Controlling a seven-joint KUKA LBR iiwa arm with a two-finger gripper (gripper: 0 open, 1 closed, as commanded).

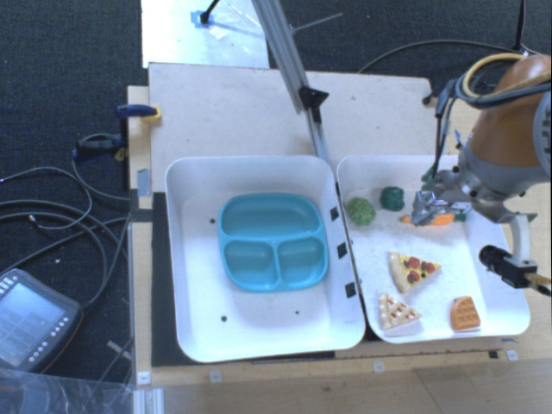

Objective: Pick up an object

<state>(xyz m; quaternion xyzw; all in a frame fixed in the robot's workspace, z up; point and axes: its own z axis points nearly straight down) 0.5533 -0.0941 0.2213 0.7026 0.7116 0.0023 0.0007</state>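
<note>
Two shallow white bins are seen side by side on a pale bench, both smooth, glossy and round-cornered. In the left bin (185,257) a blue plastic tray (272,241) is laid flat; it is divided into three compartments, with a matte sheen. In the right bin (509,317) small food-shaped toys are scattered: a bumpy light green ball (361,210), a darker green lump (392,198), a pizza slice (412,270) with red spots, a second wedge-shaped slice (398,310) with a lattice pattern, and an orange block (465,314) with ridged lines. An orange carrot-like piece (440,220) is found near the bin's far side, just right of the dark green lump; its long axis is laid roughly left to right, and most of it is covered by the gripper. The arm is brought in from the right, its orange band held high over the bin's right edge and the wrist angled down and to the left. The metallic gripper (428,212) is lowered onto the carrot-like piece, in contact with it or just above it. Whether the fingers are spread or closed cannot be told, nor whether the piece is held between them. A black handset (33,313) is noted on the floor at lower left.
</note>
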